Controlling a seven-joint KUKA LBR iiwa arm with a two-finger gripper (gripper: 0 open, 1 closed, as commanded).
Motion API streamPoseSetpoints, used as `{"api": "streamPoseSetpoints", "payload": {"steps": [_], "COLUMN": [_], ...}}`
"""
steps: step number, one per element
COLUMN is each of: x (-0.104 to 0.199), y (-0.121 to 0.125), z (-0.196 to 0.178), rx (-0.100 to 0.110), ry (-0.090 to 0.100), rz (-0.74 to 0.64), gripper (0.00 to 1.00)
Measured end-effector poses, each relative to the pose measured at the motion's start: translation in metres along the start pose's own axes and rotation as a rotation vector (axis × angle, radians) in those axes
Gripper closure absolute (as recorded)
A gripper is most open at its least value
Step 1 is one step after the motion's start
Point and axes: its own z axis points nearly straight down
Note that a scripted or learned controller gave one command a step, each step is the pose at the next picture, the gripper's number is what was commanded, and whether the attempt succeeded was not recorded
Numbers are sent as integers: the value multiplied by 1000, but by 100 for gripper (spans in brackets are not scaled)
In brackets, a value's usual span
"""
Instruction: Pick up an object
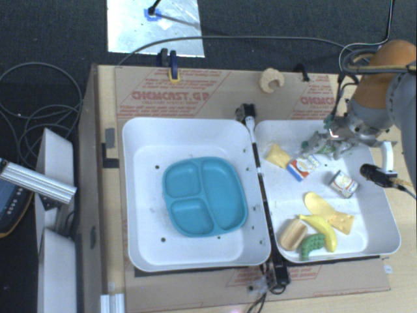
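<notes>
Camera view is showing the gripper (326, 142) hanging low over the far edge of the right bin (391, 240), its arm coming in across the bin's far right corner. Whether its tool is wide or narrow, I cannot tell, and nothing is showing held in it. The red and white carton (303, 167) is lying just beside it, toward the bin's middle; a yellow wedge (277, 155) is sitting near the inner wall, a small can (343, 184) near the right wall, and a banana (320, 229), cheese piece (343, 222), bread roll (292, 233) and green vegetable (312, 244) are crowding the near edge. The left bin (143, 149) is carrying a blue divided plate (204, 196). I am judging the approach step as under way; next, the tool is needing to settle squarely over one item, likely the carton, and close.
</notes>
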Motion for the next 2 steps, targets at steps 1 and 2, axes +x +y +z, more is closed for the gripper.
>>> {"api": "streamPoseSetpoints", "payload": {"steps": [1, 2], "x": [-12, 13], "y": [6, -36], "z": [7, -74], "rx": [-29, -54], "ry": [-18, -30], "rz": [-4, -2], "gripper": [0, 0]}}
